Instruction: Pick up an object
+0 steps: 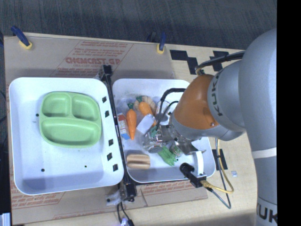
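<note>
While "KUKA" marks the arm [221, 98], "CHEMCAST GP" on cardboard [94, 59] — gripper [157, 138] over right bin [141, 84], grasp perhaps hidden, cannot tell.

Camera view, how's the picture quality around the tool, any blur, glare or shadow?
Camera view: the tool sits in a soft, blurred cluster, so its details don't resolve; the right bin shows dim shading beneath the arm, the left bin is evenly lit; the green tray is sharp, without glare.
</note>
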